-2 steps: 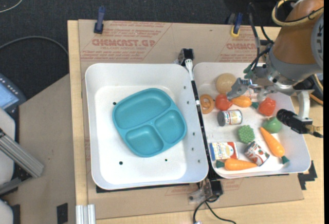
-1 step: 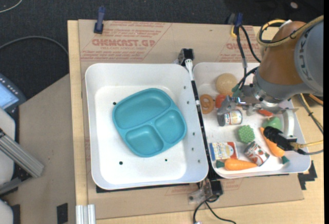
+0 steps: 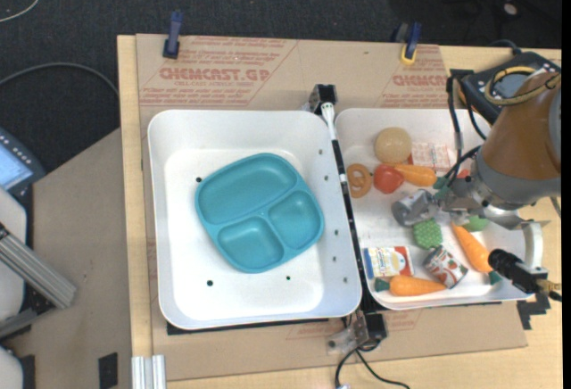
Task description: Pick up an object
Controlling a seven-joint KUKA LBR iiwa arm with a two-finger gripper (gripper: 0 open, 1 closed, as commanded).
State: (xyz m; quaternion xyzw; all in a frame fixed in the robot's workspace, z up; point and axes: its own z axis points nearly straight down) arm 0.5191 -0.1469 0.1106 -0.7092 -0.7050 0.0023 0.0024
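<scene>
In the right bin (image 3: 357,200), gripper (image 3: 426,207) low among crowded toys; grip impossible to tell. Could slip: green block (image 3: 429,233) at 6 o'clock, carrot (image 3: 471,249) squeezed close.

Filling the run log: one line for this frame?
arm: low over right bin | gripper: among toys, grasp unconfirmed | nearest: grey toy, green toy | left bin: teal divided plate
</scene>
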